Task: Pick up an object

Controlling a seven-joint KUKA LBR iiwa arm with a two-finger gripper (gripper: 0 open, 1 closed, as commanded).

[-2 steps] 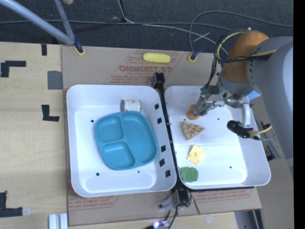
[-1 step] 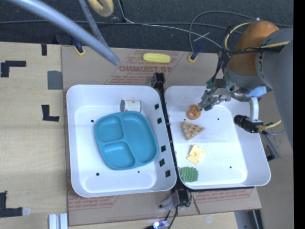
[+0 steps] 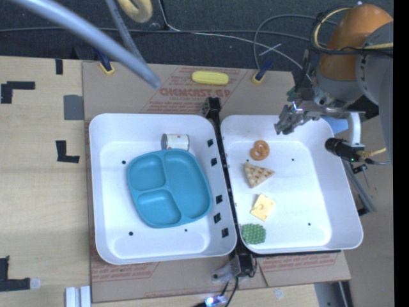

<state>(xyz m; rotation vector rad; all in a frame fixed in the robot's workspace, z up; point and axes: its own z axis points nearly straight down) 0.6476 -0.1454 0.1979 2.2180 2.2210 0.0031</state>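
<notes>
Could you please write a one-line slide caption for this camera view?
Gripper poised over the right bin's far edge, near a pretzel, waffle wedge, cheese and green piece; blue tray in left bin.

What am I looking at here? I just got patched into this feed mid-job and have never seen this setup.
One camera looks down at a slant on a bench with two shallow white bins. The grey arm with the orange band reaches in from the right; its gripper hangs over the right bin's far edge, with nothing visible between its fingers. That bin holds a pretzel, a waffle-like wedge, a yellow cheese piece and a green piece. The left bin holds a blue divided plate and a small can. A yellow banana-like toy lies on the cardboard behind.
</notes>
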